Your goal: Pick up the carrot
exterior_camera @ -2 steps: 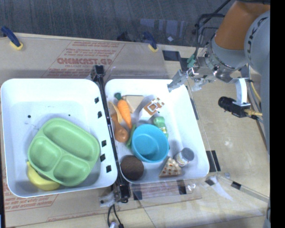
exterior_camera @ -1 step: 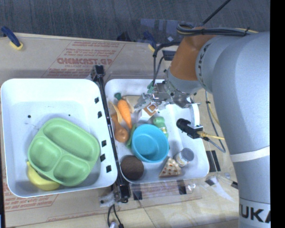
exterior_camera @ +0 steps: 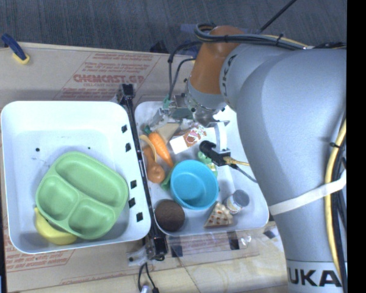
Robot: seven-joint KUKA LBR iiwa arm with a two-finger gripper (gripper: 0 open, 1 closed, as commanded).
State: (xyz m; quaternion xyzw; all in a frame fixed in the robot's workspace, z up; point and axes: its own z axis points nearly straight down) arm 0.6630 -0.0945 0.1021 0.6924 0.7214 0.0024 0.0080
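Cardboard (exterior_camera: 79,72), brown with red print, covers the bench under both bins. Nearest, in right bin (exterior_camera: 195,229): brown ball (exterior_camera: 169,215) at the near left corner, pale wedge (exterior_camera: 219,215) beside it, small silver can (exterior_camera: 238,199) just behind the wedge. Blue cup (exterior_camera: 194,184) upright mid-bin, mouth up.

Left bin (exterior_camera: 12,121): green divided plate (exterior_camera: 81,193) lies tilted over a yellow thing (exterior_camera: 49,231) at the near left corner. Rest of the floor is bare white with a few dark specks.

Carrot (exterior_camera: 161,148) lies in right bin against its left wall, behind the cup, pointing near-far. A browner orange piece (exterior_camera: 154,170) touches its near end. Red-and-white packet (exterior_camera: 192,138) just right of the carrot.

Tool (exterior_camera: 182,110) sits low over the far end of right bin, just beyond the carrot, not touching it that I can see. Whether it is wide or narrow: cannot tell. Grey arm (exterior_camera: 280,115) covers the bin's right side.

Far: blue-and-yellow clamp (exterior_camera: 15,49) at the bench's far left corner, then dark ribbed floor (exterior_camera: 110,11).
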